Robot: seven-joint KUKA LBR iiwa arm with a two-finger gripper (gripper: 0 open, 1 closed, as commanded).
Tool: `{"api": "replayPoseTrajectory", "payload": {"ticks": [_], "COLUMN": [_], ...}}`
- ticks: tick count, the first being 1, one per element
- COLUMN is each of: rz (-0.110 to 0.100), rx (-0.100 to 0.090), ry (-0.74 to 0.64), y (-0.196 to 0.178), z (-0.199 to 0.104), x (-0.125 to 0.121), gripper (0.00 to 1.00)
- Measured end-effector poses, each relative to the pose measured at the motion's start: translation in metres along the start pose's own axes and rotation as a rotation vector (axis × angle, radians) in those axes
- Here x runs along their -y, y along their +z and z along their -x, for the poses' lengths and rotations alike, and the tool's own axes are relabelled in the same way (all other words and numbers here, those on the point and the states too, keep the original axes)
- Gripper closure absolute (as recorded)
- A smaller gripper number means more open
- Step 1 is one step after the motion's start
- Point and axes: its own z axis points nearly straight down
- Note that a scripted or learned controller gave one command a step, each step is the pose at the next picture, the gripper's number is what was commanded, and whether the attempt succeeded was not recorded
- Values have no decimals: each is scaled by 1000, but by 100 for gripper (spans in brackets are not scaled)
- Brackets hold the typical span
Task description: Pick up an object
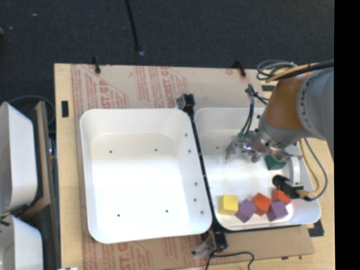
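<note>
White plastic bins sit side by side on my feed, on the cardboard-covered surface (140, 86). My grey arm with the orange band (289, 103) reaches into the right-hand white bin (216, 122), with the metal claw (247, 149) low over its floor near the middle. Can't tell if it's open or closed from up here, too blurry. A small dark green block (274, 162) sits just beside the wrist. Along the near edge there's a yellow foam cube (228, 204), a purple block (246, 210), an orange block (261, 202), another purple block (278, 210) and an orange piece (281, 195). Left-hand white bin (140, 173) is next door.
</note>
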Motion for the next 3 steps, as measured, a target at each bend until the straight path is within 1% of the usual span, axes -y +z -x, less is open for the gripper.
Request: {"api": "replayPoseTrajectory", "payload": {"ticks": [1,2,3], "rz": [-1,-1,1], "rx": [2,-1,0], "ry": [6,1,0], "y": [10,9,9], "z": [88,47,46], "x": [-42,10,-33], "gripper": [0,0,0]}}
